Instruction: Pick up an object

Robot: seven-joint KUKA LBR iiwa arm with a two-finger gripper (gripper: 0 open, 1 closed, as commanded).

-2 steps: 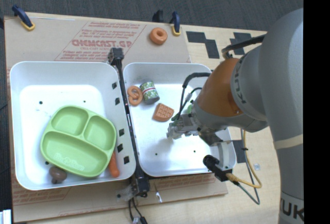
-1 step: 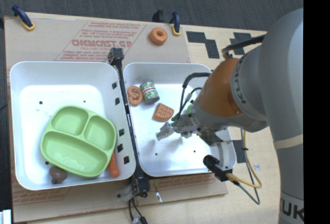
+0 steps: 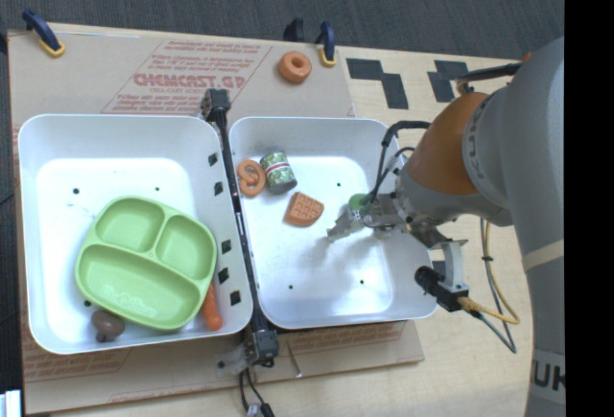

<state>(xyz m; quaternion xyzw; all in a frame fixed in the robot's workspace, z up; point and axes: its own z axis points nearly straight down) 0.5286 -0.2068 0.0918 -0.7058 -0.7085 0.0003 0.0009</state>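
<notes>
Hovering claw (image 3: 338, 229) — right bin (image 3: 288, 305), beside waffle (image 3: 304, 210)

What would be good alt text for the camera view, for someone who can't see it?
A grey robot arm reaches from the right, its claw low over the right white bin, near a waffle-like orange toy, a small can and an orange pretzel-like toy. The left bin holds a green divided plate, a carrot and a brown object.

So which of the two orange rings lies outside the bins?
The orange ring on the cardboard behind the bins; the other ring lies inside the right bin.
</notes>
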